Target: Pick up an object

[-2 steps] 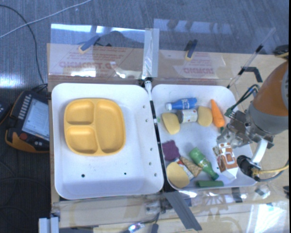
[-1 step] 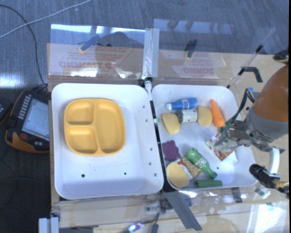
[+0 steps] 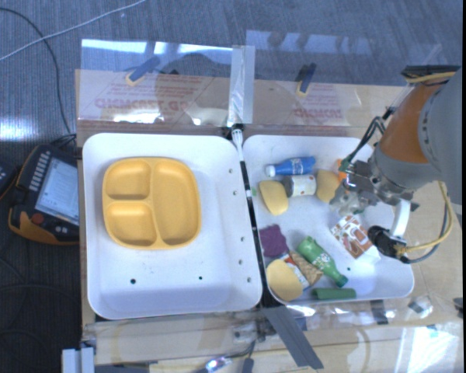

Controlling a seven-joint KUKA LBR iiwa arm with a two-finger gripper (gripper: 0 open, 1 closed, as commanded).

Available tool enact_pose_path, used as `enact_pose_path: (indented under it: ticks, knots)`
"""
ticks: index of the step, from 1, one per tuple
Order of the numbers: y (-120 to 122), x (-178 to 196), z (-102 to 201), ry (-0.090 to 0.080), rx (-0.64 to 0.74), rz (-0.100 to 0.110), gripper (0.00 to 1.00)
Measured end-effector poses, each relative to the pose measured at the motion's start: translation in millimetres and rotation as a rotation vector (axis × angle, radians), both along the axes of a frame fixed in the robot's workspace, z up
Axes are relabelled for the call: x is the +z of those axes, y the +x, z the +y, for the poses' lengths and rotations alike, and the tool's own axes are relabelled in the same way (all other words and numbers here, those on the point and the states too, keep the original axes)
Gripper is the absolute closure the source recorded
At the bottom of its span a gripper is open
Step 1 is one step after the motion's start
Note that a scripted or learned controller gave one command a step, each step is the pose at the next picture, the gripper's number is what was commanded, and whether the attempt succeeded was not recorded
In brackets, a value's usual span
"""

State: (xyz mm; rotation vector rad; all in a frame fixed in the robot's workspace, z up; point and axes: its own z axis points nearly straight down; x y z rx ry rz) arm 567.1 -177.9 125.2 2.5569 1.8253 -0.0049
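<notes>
The two white bins (image 3: 163,286) looked like smooth, slightly glossy plastic; the yellow divided tray (image 3: 151,202) was matt plastic; the blue bottle (image 3: 290,166) and green bottle (image 3: 321,260) shone like glossy plastic; the snack packet (image 3: 352,236) near the right bin's right edge was crinkled, shiny foil; clear film (image 3: 179,92) along the bench's far edge gleamed.

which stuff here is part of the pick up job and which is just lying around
Belongs to the job:
gripper
blue bottle
green bottle
purple object
snack packet
right bin

Just lying about:
yellow divided plate
left bin
teach pendant
cables on floor
</notes>
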Motion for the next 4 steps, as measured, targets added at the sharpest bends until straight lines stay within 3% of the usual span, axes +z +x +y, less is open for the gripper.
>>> enact_pose_path:
  ticks: [1, 2, 3, 4]
  knots:
    - [-0.3, -0.3, -0.3, -0.001, 0.0, 0.001, 0.0]
    - [27.9, -34.3, -23.6, 0.01, 0.198, -0.008, 0.0]
    - [99.8, -37.7, -15.9, 0.003, 0.348, 0.009, 0.0]
    - [98.3, -29.7, -16.8, -0.003, 0.351, 0.017, 1.0]
